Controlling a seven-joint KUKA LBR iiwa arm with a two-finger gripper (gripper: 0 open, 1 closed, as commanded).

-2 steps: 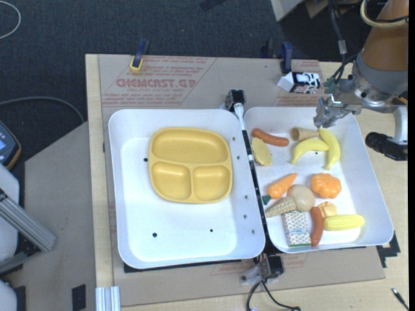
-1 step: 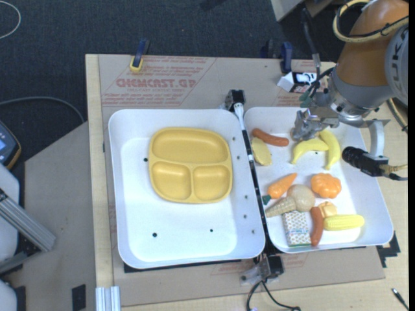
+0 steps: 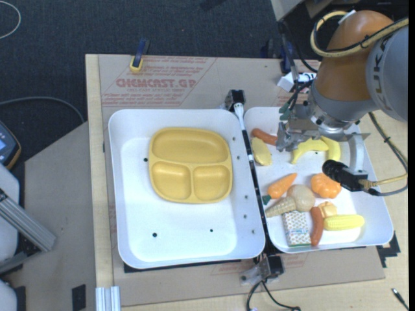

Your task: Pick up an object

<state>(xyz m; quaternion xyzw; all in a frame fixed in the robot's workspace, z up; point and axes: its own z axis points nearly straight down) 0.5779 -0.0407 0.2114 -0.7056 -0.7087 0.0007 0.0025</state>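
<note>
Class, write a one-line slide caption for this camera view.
KUKA arm's gripper lowered over toy food in the right bin; yellow divided tray in the left bin.

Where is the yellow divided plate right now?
In the camera view, the yellow divided plate lies in the left bin, toward its far end, across the divider from the toy food.

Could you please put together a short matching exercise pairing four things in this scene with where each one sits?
Things:
1. yellow divided plastic plate
2. yellow toy corn cob
3. blue-and-yellow clamp
4. yellow toy banana

Places:
A. right bin, near corner
B. board's far edge, outside the bins
C. left bin
D. right bin, right beside the gripper

Pairs: 1-C, 2-A, 3-B, 4-D
</note>
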